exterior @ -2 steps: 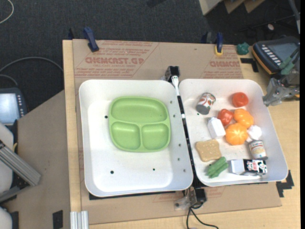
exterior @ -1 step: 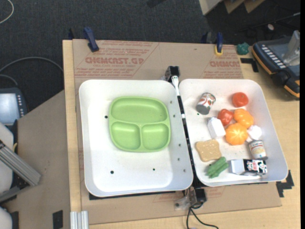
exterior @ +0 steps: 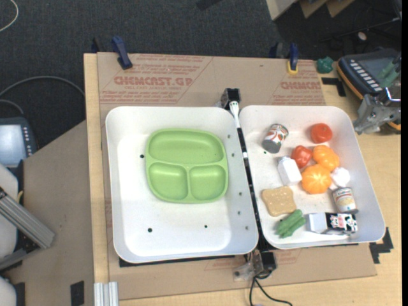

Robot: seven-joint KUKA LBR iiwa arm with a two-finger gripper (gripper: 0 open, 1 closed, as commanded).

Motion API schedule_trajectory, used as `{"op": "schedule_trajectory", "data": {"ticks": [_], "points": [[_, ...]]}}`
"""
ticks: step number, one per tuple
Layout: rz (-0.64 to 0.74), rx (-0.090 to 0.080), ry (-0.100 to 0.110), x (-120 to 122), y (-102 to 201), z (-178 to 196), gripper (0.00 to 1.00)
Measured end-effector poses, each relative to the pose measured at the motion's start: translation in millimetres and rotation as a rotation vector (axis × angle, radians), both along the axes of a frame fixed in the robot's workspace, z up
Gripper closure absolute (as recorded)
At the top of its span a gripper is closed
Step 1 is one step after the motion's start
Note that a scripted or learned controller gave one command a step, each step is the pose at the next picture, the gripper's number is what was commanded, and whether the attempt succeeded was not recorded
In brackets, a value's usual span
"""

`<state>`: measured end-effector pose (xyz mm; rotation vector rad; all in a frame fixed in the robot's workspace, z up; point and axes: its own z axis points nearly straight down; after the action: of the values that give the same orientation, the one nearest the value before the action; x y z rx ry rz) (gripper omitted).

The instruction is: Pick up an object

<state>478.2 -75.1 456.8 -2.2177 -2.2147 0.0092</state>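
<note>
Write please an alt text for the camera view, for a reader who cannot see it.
Two shallow white bins sit side by side on a bench: the left bin holds a green divided plate, the right bin a cluster of toy food, including a tomato, an orange and a bread slice.

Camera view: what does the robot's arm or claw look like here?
At the right edge, beside the right bin, a grey metal part pokes in. It is angular and dully shiny, with pale highlights. It may belong to the claw, but I cannot tell for sure. Any markings or cables are too small to make out.
</note>
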Motion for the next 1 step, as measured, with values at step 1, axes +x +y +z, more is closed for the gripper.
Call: {"op": "schedule_trajectory", "data": {"ticks": [1], "points": [[0.01, 0.0, -0.021, 29.8, 67.1, 83.1, 1.0]]}}
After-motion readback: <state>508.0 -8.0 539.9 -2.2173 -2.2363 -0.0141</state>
